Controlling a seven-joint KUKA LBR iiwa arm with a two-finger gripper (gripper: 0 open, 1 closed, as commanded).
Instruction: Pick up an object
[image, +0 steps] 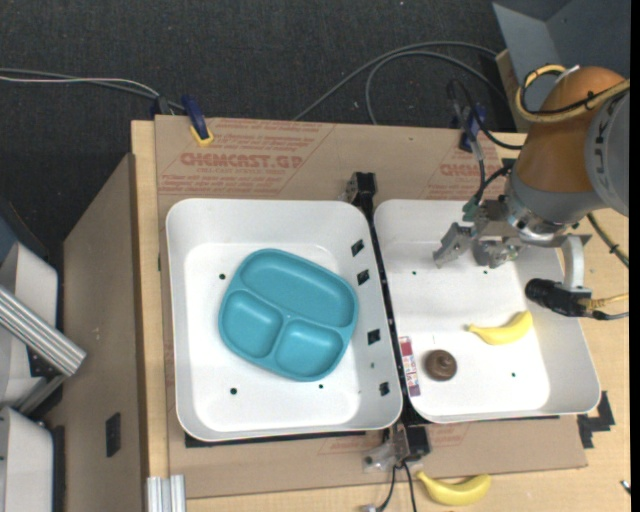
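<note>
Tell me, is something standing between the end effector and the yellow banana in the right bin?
Nothing visible does. The end effector is over the right white bin, and bare bin floor lies between it and the yellow banana. The brown round object sits aside.

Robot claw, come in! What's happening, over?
Claw open, holding nothing, over right bin. Banana and brown round thing lying untouched. Nothing blocking them.

bench (120, 330) | two white bins (190, 330) side by side | banana (455, 488) at front edge

Glossy white plastic bins (190, 330)
</note>
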